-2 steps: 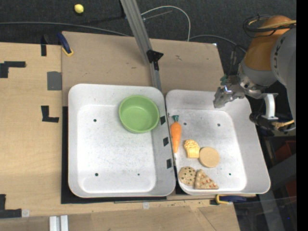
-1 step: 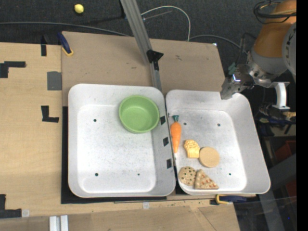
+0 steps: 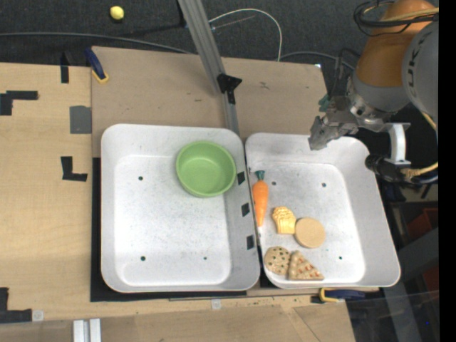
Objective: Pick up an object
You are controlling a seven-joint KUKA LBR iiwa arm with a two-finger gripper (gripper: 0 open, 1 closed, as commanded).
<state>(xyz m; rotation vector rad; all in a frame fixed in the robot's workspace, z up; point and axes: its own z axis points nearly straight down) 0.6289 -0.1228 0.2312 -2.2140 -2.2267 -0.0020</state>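
My gripper [image 3: 318, 138] hangs over the back rim of the right bin [image 3: 356, 191], near its upper right part. In that bin lie a toy carrot [image 3: 260, 200] along the left wall, a yellow waffle-like piece [image 3: 283, 220], a round tan cracker [image 3: 310, 233], a chocolate-chip cookie [image 3: 277, 261] and a pizza slice [image 3: 304, 269]. All of these sit in the bin's front left area, well apart from the gripper. A green bowl [image 3: 206, 168] stands upright at the back of the left bin [image 3: 142, 226].
A slanted grey pole [image 3: 206, 41] rises behind the bins. Cables loop over the bench at the back. A small yellow ball [image 3: 117, 12] lies on the dark floor at the far left. The arm's body [image 3: 392, 55] fills the upper right.
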